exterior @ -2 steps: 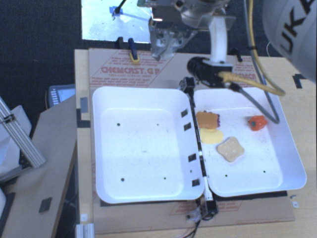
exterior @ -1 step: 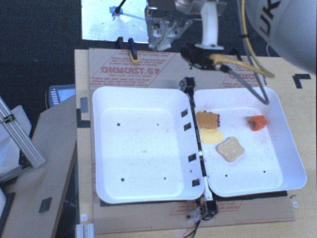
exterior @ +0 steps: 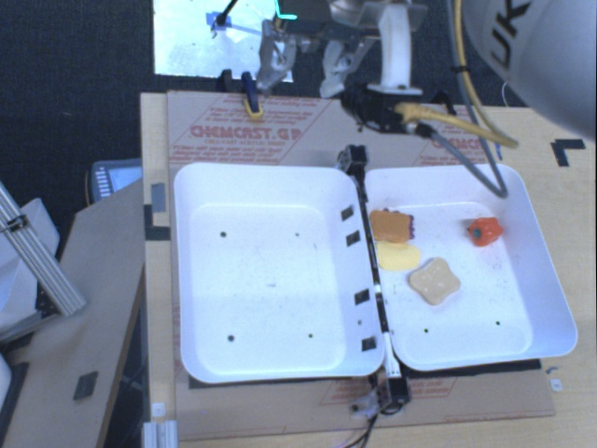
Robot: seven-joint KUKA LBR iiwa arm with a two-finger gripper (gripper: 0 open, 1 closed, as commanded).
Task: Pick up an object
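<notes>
The bench is viewed from one fixed camera above, angled down at a slant. Both shallow white plastic bins (exterior: 187, 278) are framed fully, at moderate range.

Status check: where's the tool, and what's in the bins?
Tool open, high above the bench's far edge, holding nothing. Right bin: orange piece, yellow piece, tan piece, red piece. Nothing blocking them.

Red "CHEMCAST G.P" print on the brown sheet (exterior: 244, 132) at the table's far edge; "UKA" on the arm (exterior: 522, 26).
</notes>
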